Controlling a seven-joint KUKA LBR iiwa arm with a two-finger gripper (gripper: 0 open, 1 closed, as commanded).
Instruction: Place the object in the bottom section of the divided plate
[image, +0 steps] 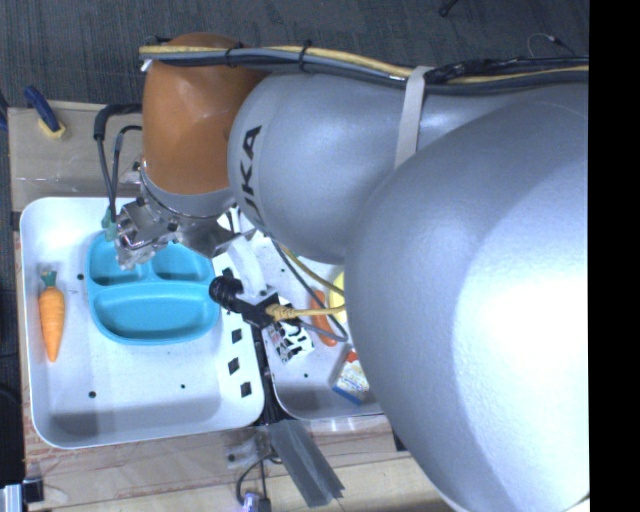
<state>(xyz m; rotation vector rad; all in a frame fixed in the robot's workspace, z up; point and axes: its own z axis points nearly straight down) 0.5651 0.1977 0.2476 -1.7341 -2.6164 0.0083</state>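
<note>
Grey arm (420, 250) reaches leftward, claw (135, 245) pointing down.

2 white bins (60, 420); 1 blue divided plate (150, 310); 1 carrot (51, 318), left of frame; 1 arm (400, 250).

Bright, even overhead light, soft shadows in the left bin (60, 420), broad sheen and slight blur on the arm (480, 280).

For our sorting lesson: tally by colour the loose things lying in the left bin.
Blue: 1, the divided plate
Orange: 1, the carrot
Total: 2, both in the left bin. The gripper hangs over the plate's upper sections.
</note>
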